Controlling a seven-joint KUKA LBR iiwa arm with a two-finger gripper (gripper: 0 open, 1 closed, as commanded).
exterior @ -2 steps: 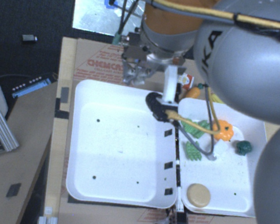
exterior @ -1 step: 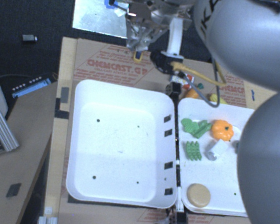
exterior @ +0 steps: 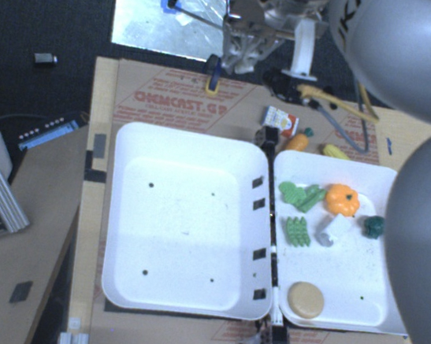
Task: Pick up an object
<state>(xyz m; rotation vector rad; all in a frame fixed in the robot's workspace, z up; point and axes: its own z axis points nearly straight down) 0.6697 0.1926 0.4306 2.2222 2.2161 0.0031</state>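
Camera view, slanted from above: the candidate objects lay in the right bin (exterior: 355, 310), namely an orange pumpkin-shaped toy (exterior: 342, 198) at 12 o'clock, a green leafy piece (exterior: 301, 194) touching its 9 o'clock side, a green ridged piece (exterior: 297, 230) below that, a small grey piece (exterior: 325, 238) just beside the ridged one, a dark green item (exterior: 373, 225) at 3 o'clock, and a tan disc (exterior: 306, 299) apart at 6 o'clock. The left bin (exterior: 185, 219) adjoined it. The tool (exterior: 240, 55) hung well beyond both bins at 12 o'clock above the counter (exterior: 178, 98), holding nothing; whether its fingers stood wide or narrow could not be told. Risk, as judged: the clustered upper pieces could cause a pinch on two items or a slip. The disc offered the most open room, though the bin's near wall and the central divider crowded it.
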